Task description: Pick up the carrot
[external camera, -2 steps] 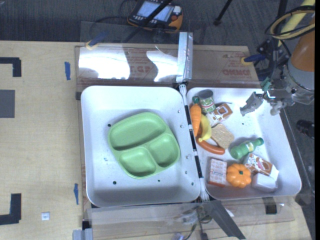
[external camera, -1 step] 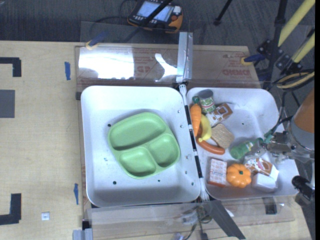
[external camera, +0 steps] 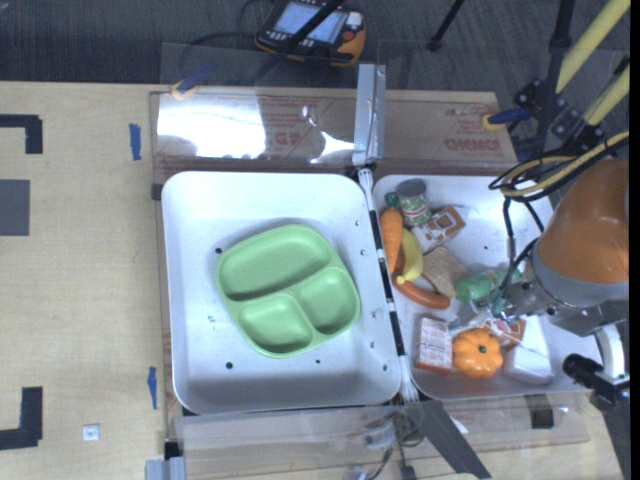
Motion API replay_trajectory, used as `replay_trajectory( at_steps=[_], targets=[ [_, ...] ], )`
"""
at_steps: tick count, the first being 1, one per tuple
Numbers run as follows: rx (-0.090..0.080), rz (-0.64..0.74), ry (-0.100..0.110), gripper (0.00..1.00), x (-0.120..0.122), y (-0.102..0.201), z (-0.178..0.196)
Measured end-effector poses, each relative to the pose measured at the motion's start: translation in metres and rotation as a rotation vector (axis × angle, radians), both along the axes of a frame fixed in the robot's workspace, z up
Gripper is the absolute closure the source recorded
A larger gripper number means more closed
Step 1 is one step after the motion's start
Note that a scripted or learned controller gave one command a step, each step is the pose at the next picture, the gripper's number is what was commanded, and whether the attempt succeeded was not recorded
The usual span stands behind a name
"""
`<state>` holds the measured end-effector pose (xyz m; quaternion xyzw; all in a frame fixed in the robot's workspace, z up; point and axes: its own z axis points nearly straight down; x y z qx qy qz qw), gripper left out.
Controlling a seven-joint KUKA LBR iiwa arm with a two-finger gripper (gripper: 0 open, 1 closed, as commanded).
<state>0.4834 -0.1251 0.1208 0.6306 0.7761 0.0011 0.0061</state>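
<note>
1. We judge the step in hand to be the approach: the long orange carrot (external camera: 391, 234) lies untouched along the left wall of the right-hand shallow white bin (external camera: 528, 362), beside a yellow banana (external camera: 410, 255).
2. Our pincer (external camera: 503, 306) hangs low over the clutter near a small orange pumpkin (external camera: 477, 353), well right of the carrot; whether it is apart or together, we cannot tell.
3. Next, we think the arm must travel left and come down over the carrot without catching the banana.
4. The left-hand white bin (external camera: 190, 298) holds a green three-compartment plate (external camera: 288, 289).
5. Both bins sit on a pale wooden desk (external camera: 80, 268); dark carpet and tripod legs lie behind.
</note>
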Motion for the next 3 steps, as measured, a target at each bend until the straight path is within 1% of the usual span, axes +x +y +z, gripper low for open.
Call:
replay_trajectory(
  at_steps=[1, 2, 3],
  targets=[
    [-0.014, 0.234, -0.026, 0.00, 0.008, 0.018, -0.026],
    [0.003, 0.519, 0.012, 0.00, -0.002, 0.065, 0.061],
    [-0.002, 0.520, -0.001, 0.00, 0.002, 0.009, -0.023]
  ],
)
